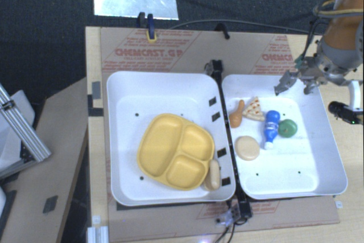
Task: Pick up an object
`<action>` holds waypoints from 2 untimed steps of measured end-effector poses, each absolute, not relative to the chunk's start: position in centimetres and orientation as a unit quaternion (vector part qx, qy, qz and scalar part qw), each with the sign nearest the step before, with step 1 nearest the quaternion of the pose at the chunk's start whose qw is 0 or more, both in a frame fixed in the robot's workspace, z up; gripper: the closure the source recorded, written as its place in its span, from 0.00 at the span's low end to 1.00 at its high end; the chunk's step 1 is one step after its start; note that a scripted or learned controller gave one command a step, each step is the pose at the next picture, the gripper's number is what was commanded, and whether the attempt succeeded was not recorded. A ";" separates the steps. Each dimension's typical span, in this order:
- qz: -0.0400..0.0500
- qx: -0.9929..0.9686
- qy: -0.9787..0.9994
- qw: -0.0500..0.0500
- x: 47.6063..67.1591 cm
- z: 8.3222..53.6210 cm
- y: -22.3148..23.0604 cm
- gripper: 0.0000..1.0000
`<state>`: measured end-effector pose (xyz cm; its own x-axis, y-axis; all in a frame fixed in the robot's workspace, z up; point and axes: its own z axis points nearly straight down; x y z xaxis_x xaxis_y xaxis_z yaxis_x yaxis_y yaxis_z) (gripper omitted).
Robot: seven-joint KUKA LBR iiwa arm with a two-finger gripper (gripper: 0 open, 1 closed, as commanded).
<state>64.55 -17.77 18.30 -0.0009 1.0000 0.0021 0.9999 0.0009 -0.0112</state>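
Camera view: end effector [296, 82] spread open above glossy right bin [318, 179], gripping nothing.

A grey arm [341, 54] is seen, banded in orange, ending in a dark grey two-fingered claw [297, 83].

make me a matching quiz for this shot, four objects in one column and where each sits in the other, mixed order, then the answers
Things:
1. yellow divided plate
2. blue bottle
3. pizza slice toy
4. gripper

Places:
A. lying in the right bin, just beside the green ball
B. over the far edge of the right bin, above the objects
C. in the left bin, taking up most of its floor
D. in the right bin, next to the orange drumstick-shaped toy

Pairs: 1-C, 2-A, 3-D, 4-B
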 end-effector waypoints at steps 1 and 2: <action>0.000 -0.706 -0.708 -0.001 64.9 19.1 -17.7 0.00; 0.000 -0.705 -0.709 0.000 65.5 13.2 -17.3 0.00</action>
<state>65.53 -17.32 13.20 -0.0064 1.0000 -0.0001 1.0000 0.0064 -0.0012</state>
